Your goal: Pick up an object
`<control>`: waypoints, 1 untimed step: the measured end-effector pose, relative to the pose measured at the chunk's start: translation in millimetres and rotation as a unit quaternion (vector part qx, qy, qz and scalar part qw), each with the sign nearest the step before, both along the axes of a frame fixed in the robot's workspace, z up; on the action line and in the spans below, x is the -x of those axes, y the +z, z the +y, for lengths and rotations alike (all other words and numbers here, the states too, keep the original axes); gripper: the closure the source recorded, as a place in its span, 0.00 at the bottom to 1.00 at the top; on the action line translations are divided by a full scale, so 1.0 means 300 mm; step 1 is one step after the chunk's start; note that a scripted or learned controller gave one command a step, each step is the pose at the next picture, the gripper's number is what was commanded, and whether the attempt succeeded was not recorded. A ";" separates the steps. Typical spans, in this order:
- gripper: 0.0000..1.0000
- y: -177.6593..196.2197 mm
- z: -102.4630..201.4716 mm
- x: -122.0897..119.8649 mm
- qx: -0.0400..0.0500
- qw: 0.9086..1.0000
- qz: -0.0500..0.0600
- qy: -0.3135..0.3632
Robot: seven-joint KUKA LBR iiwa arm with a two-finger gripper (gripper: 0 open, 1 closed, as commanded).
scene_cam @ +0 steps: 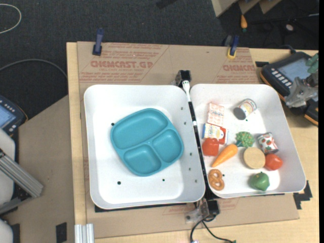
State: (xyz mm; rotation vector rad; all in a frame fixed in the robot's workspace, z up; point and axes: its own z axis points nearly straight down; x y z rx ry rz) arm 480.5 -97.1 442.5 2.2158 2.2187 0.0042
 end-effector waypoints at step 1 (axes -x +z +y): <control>1.00 -0.227 -0.166 0.006 -0.001 1.000 0.005 -0.003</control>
